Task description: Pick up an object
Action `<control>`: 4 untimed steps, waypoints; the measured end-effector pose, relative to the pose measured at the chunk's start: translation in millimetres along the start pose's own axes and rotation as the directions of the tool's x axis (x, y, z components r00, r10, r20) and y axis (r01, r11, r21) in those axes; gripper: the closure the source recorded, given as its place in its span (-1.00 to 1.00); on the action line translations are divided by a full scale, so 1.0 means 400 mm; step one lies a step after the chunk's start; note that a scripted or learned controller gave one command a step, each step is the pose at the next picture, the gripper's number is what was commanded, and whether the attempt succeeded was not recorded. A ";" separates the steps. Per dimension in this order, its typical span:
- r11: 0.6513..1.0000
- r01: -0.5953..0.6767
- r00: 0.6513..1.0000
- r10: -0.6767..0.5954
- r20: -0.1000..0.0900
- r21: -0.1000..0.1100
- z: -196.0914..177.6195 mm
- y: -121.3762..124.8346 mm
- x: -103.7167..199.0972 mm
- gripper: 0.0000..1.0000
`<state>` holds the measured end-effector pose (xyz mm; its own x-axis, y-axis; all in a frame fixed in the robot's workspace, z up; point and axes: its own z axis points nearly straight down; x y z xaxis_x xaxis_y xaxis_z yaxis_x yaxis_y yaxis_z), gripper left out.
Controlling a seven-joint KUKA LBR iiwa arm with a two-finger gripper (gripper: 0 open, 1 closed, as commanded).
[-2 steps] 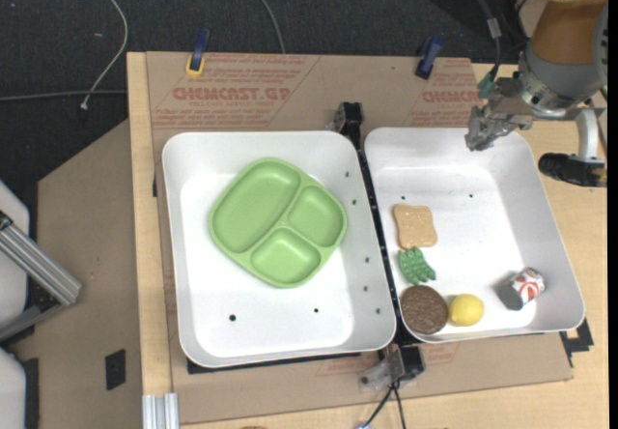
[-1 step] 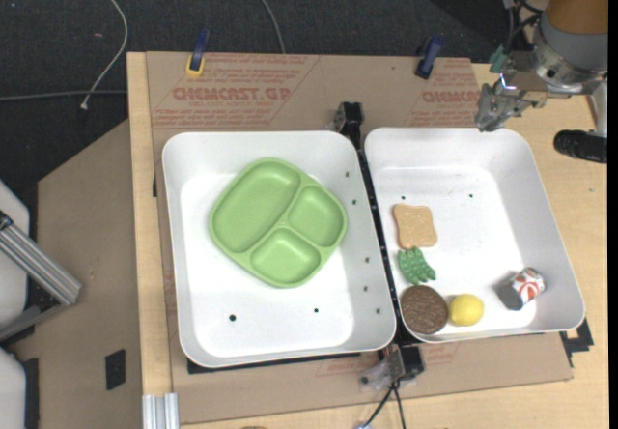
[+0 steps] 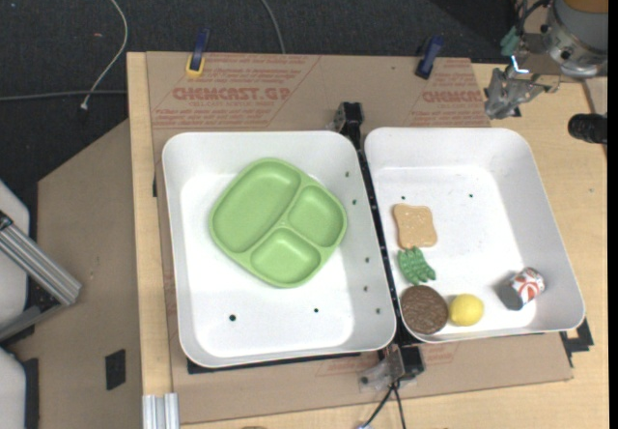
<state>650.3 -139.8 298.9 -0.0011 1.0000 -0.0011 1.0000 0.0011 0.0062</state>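
While the gripper (image 3: 504,97) hangs past the far right corner of the right bin (image 3: 541,195), nothing between its fingers, how far open they are can't be told. Nearest the camera and farthest from it: brown round cookie (image 3: 423,309), yellow ball (image 3: 466,309), red-white can (image 3: 522,289) along the near wall. Closer toward the gripper, green leafy piece (image 3: 417,266), then toast slice (image 3: 414,225). Well off to its left, green divided plate (image 3: 278,221) in the left bin (image 3: 193,301).
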 end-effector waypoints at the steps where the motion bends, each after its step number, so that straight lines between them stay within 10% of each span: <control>1: 1.000 0.004 1.000 -0.004 -0.004 0.010 0.053 -0.039 0.137 1.00; 4: 1.000 0.005 1.000 -0.005 -0.004 0.012 0.169 -0.146 0.499 1.00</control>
